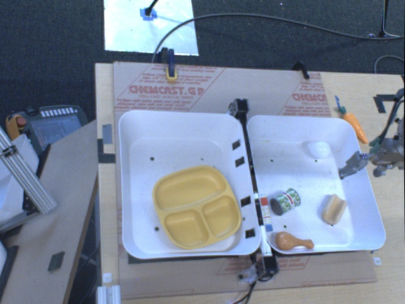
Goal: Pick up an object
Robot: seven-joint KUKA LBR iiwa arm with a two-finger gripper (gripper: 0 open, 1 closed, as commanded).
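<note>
Dark carpet lies beyond the far edge of the desk (209, 84), whose pale top carries a brown sheet printed with red lettering under two shallow white bins set side by side. A pale square panel (149, 18) rests on the carpet at the far left, and a thin black cable (266, 19) curves across the floor towards the right.

Within the left bin (136, 132) sits a yellow divided tray (196, 206), its three compartments facing up, placed towards the near right corner of that bin.

Scattered in the right bin (278, 135) are four small things. A white rounded object (318, 149) lies towards the far right. A small can with a green and white label (285, 201) lies on its side near the bin's left wall. A tan block like a piece of bread (333, 209) is at the near right, well apart from the can. An orange toy drumstick (290, 240) lies along the near wall, just in front of the can.

At the right edge, the end effector (352, 165) reaches over the right bin's right rim, near the white object and beyond the tan block. It touches none of them; whether its grasping parts are apart or together I cannot tell. An orange carrot-like toy (354, 126) lies on the desk outside the bin, just past its far right corner.
</note>
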